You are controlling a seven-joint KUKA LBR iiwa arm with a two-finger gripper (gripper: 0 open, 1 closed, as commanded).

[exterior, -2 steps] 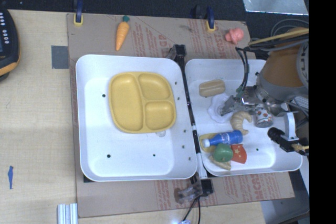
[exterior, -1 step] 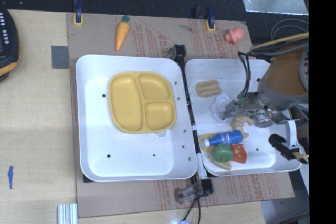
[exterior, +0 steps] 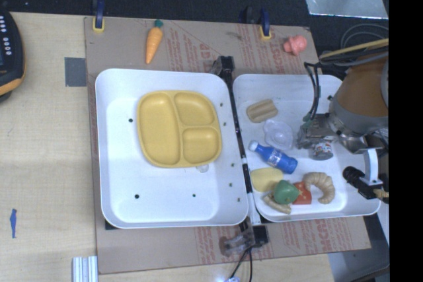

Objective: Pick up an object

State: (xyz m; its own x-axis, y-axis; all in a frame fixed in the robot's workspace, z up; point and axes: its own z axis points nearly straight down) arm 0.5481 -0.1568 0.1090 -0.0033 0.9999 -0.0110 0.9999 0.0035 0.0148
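- Croissant (exterior: 322, 185) lying at the near edge of the right bin (exterior: 370, 211), beside a red tomato (exterior: 303, 195), a green pepper (exterior: 285, 191) and a yellow piece (exterior: 264, 177).
- Just beyond, blue bottle (exterior: 273, 156) on its side, label too small to read.
- Gripper (exterior: 316, 142) down in the right bin's middle, near a clear cup (exterior: 279, 134); open or clenched: cannot tell.
- Farther back, tan roll (exterior: 261, 109).
- In the left bin (exterior: 115, 162), a yellow divided plate (exterior: 178, 127).
- Under both bins, brown board (exterior: 198, 43) with faint red print, not readable.
- Farthest, on the board: carrot (exterior: 153, 43) and pink toy (exterior: 295, 44).
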